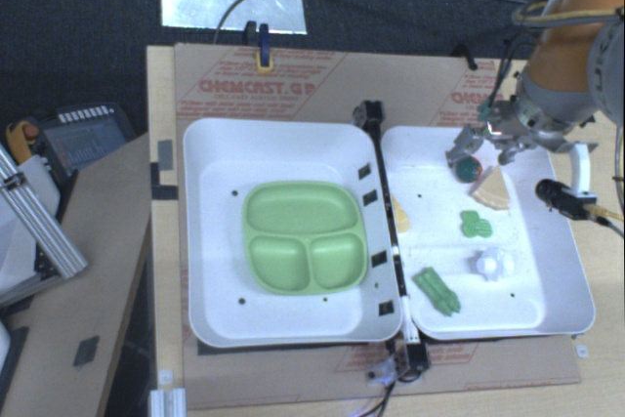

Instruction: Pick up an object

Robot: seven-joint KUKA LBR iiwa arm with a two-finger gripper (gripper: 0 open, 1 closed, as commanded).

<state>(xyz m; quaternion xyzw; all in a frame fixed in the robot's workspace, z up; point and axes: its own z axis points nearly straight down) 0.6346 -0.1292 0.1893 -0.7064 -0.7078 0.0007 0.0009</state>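
Gripper (485, 145) low over right bin (562, 308) near far edge, fingers spread, nothing between them. Teal ball (469, 168) just under left finger, likely target. Tan wedge (493, 189) beside it, crowding approach. Green tray (301, 237) in left bin (210, 210).

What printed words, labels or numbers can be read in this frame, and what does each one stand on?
"CHEMCAST GP", red print on the brown sheet under the bins, behind the left bin.
The same red print recurs behind the right bin, partly hidden, and along the sheet's front edge: too blurred to read.
The device with a screen at left: nothing legible.
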